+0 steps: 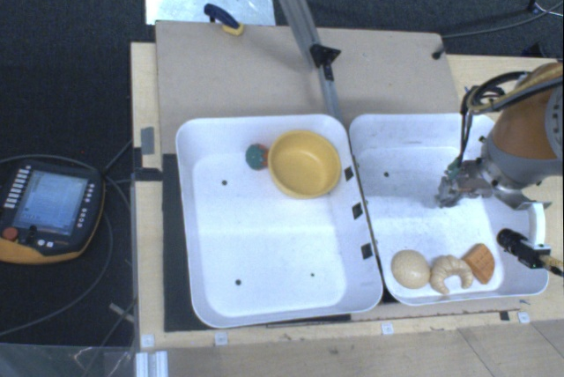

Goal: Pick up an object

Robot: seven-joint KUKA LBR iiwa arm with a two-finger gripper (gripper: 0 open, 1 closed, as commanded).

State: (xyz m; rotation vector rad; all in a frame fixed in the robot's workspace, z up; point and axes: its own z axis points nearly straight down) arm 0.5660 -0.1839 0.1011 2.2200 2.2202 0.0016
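My gripper (450, 191) hangs low over the middle of the right bin (397, 137), reaching in from the right. Nothing shows between its fingers. Along the near edge of that bin lie a pale round bun (410, 269), a croissant (450, 272) and an orange-brown wedge (480, 262), all below and apart from the gripper. In the left bin (264, 278) a yellow bowl (304, 164) rests at the far right corner, with a small green and red ball (256, 156) touching its left side.
A grey metal pole (295, 5) slants over the cardboard behind the bins. A teach pendant (46, 210) lies on the floor at the left. A blue and yellow clamp (222, 18) sits at the board's far edge.
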